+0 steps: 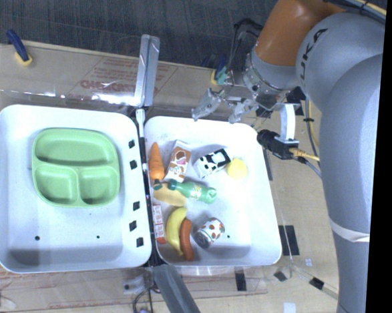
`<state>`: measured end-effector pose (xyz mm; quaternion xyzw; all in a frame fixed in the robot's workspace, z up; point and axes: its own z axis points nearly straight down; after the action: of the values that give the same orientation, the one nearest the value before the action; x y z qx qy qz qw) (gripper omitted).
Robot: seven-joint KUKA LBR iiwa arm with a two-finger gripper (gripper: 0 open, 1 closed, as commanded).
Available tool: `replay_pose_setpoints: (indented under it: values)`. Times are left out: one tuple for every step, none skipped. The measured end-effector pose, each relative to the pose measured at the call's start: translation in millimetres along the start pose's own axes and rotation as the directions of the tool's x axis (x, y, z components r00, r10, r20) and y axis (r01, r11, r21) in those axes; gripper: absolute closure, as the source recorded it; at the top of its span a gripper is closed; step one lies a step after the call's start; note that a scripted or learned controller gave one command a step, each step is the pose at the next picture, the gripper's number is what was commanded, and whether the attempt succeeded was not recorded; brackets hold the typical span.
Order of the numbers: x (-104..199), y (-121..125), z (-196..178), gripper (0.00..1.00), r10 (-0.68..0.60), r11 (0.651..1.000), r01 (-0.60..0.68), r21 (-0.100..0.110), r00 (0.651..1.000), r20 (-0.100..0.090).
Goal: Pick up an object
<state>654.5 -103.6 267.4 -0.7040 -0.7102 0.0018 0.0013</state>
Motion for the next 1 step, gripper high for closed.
replay_pose_setpoints:
  values:
    - [-22.5, 2.2, 129.5, 0.0, 0.139, 0.99, -0.139, 0.001, 0.99, -0.001]
